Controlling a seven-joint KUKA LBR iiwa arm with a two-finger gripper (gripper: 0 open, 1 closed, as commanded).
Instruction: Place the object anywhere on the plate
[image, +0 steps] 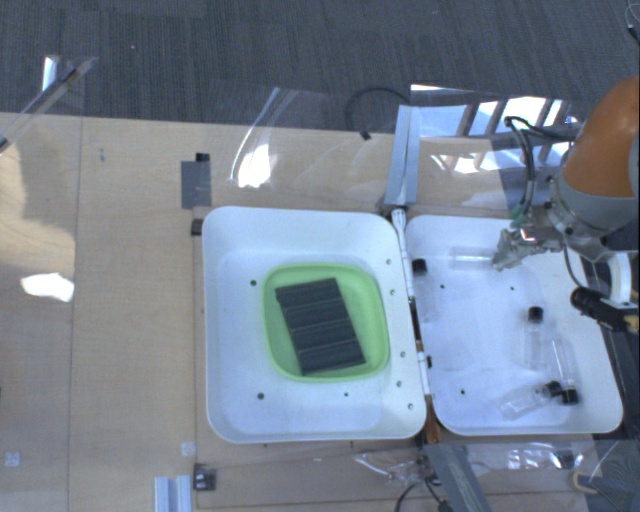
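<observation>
- Lying flat on the green plate (325, 322) in the left bin (232, 330) is a dark grey ribbed block (319, 326), set at a slight slant.
- The gripper (512, 246) hangs over the far edge of the right bin (470, 400); whether its jaws are apart or together I cannot tell.
- Several clear vials with black caps (550, 392) lie scattered in the right bin.

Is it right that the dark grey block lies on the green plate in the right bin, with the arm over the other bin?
Not quite. The camera view shows the green plate, with the dark grey block on it, in the left bin, not the right. The arm is over the other bin, the right bin, as you said.
</observation>
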